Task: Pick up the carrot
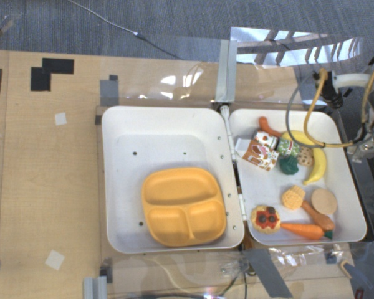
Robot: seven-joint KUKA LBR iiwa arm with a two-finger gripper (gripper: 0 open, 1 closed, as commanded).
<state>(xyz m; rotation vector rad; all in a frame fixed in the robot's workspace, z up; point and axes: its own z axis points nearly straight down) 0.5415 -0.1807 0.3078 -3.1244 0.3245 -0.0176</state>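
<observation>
Here, the orange plastic carrot with a green tip lies at the near edge of the right shallow white bin, just beside a round toy pizza and a wooden-looking toy drumstick. A yellow plastic banana lies farther back. The left white bin holds a yellow divided plastic plate. I cannot tell the hand's state.

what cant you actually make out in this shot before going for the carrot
- Gripper: the camera view's right edge cuts the arm off, so its fingers cannot be judged.
- Carrot: its green end against the brown piece is too small to separate.
- Small box: its print is too small to read.
- Green item: too blurred to identify.
</observation>
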